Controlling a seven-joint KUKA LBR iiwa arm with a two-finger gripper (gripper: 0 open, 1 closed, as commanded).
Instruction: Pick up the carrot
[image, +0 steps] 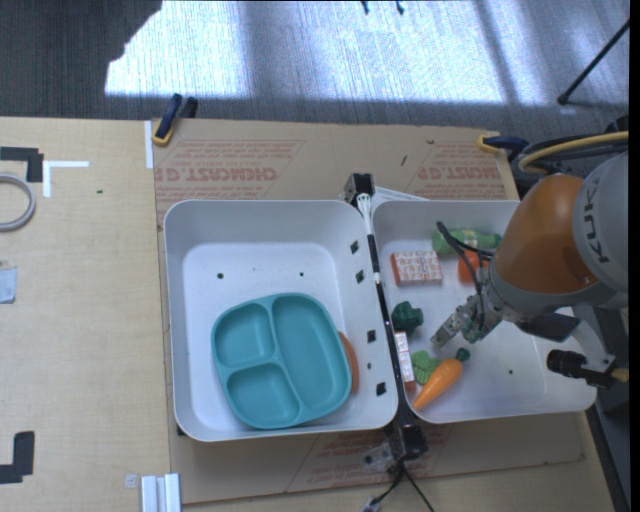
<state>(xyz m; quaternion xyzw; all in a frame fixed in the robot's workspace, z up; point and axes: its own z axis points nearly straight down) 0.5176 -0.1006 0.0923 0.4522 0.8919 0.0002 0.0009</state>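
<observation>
Camera view: carrot (440, 382) lies in the right bin (520, 398) near its front-left corner, tip toward the divider, and my gripper (462, 327) hangs just above-right of it, not touching. Can't tell if it's spread or closed. Looks like approach step; next I drop down-left over the carrot's thick end.

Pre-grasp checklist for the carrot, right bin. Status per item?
1. Carrot in view: ok. It lies near the right bin's front left corner, leafy end toward the claw.
2. Claw over the carrot: not ok. It sits up and to the right of it.
3. Claw free of load: ok, nothing shows between the fingers.
4. Finger opening: cannot tell, too small and blurred.
5. Room around the carrot: not ok. A green piece sits against its leafy end and the bin wall runs close on its left.
6. Tray out of the way: ok, it is in the left bin.
</observation>
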